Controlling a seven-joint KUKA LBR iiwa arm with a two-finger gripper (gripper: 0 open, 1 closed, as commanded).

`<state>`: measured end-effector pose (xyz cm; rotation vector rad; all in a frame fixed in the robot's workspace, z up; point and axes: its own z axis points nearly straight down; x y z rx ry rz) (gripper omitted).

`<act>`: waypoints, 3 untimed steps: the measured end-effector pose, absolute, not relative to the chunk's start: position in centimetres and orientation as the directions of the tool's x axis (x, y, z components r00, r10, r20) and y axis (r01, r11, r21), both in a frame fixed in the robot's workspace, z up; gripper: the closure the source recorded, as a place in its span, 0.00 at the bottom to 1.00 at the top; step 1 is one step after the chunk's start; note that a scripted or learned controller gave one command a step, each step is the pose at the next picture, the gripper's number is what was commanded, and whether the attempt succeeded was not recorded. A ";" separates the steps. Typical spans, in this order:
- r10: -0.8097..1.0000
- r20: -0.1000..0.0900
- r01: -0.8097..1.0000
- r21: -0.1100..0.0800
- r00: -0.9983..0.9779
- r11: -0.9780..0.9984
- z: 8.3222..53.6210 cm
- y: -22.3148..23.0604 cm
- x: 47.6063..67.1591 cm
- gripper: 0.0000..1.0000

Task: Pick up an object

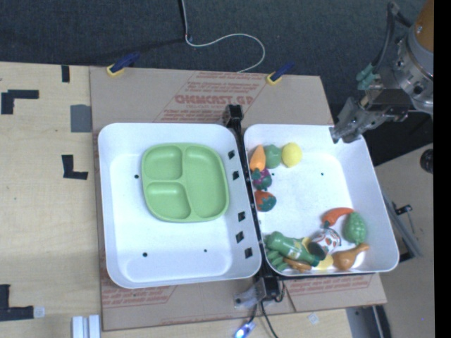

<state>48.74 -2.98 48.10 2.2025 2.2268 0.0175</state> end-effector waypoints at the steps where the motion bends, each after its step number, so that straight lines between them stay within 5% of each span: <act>1: 1.000 0.002 1.000 0.007 -0.011 0.011 53.8 5.3 48.4 1.00; 3: 1.000 0.000 1.000 -0.001 -0.005 0.005 53.4 15.2 48.4 1.00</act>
